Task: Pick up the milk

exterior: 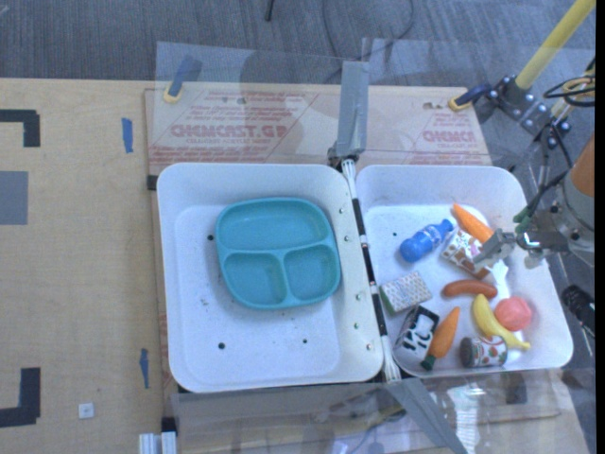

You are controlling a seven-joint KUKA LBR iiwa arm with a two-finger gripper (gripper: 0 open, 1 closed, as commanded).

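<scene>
Approach step judged in hand; nothing lifted yet. Gripper (504, 247) seen at right bin's (416, 180) right side, over small printed packet (463, 252); grip state cannot be told. Milk (416, 329), black-and-white cow-patterned carton, lies at bin's near-left, touching carrot (443, 335). Next move: gripper to be shifted to milk, lowered. "CHEMCAST GP" partly read on panel (241, 126) behind bins.

Even, soft overhead light keeps the scene bright with faint shadows. The white bins (189, 282) look slightly washed out, and fine detail is soft and grainy throughout.
</scene>
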